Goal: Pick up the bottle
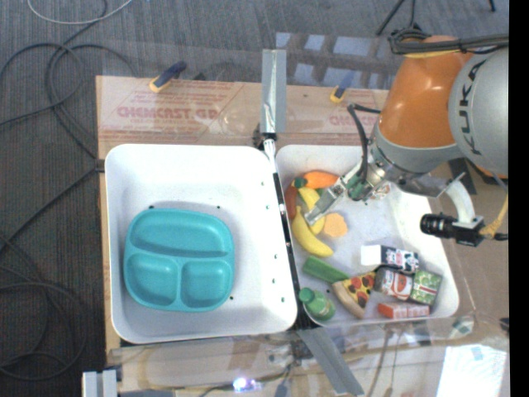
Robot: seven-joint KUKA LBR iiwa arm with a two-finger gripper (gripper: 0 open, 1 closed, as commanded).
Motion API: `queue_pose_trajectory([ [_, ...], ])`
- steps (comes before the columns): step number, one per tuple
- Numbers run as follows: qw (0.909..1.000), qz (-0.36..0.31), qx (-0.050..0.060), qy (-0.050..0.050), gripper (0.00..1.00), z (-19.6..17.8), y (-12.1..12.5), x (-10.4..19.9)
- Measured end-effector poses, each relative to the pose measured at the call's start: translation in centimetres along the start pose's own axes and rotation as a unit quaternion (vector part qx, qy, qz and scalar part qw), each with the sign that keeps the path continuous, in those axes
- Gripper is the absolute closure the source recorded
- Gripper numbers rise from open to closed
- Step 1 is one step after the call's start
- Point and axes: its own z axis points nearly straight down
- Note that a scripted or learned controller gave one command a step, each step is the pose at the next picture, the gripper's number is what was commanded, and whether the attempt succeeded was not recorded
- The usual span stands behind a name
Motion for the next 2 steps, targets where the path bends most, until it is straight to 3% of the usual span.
queue_pose_trajectory([
  [1, 0.9988, -0.049, 0.001, 0.002, 0.0, 5.4, -5.3, 4.8],
  [2, 0.9916, -0.129, 0.0, 0.001, 0.0, 5.3, -3.6, 7.3],
])
